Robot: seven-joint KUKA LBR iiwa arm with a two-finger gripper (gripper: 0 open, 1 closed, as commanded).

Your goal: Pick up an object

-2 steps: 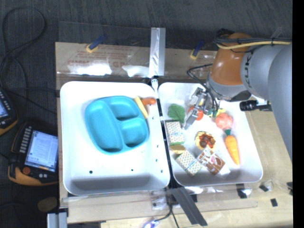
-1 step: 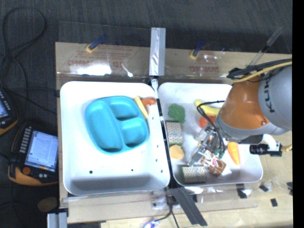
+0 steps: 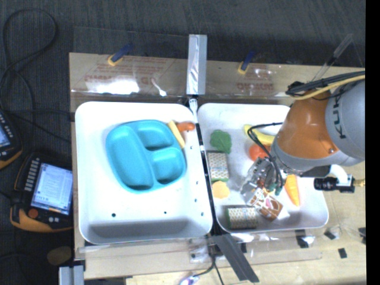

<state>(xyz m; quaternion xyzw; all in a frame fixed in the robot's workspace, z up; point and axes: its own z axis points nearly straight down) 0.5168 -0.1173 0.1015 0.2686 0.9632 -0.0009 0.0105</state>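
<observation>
- Objects for picking lie scattered in the right bin [image 3: 309,221]: a green leafy-looking lump [image 3: 221,140], a yellow banana shape [image 3: 261,136], a red-orange round piece [image 3: 257,152], a small yellow round piece [image 3: 220,189], a patterned box [image 3: 218,165], a low patterned cylinder lying on its side [image 3: 242,217], an orange carrot-like wedge [image 3: 292,190], and a printed packet [image 3: 268,206].
- The hand [image 3: 261,180] is down in that right bin, just above the printed packet; whether its fingers are apart or together I cannot tell, they are a blur of metal and wires.
- The arm [image 3: 314,135] comes in from the right, smooth orange band and grey shell, with a cable looping over it.
- The left bin [image 3: 95,218] is glossy white plastic with rounded corners and carries a turquoise divided tray [image 3: 145,153]; a yellow stick and a small orange piece [image 3: 181,130] lie at its upper right edge.
- The bench [image 3: 80,76] is pale wood under a clear sheet, held by blue and yellow clips.
- Dark carpet surrounds it, with black cables and a handheld screen unit [image 3: 44,192] at the left.
</observation>
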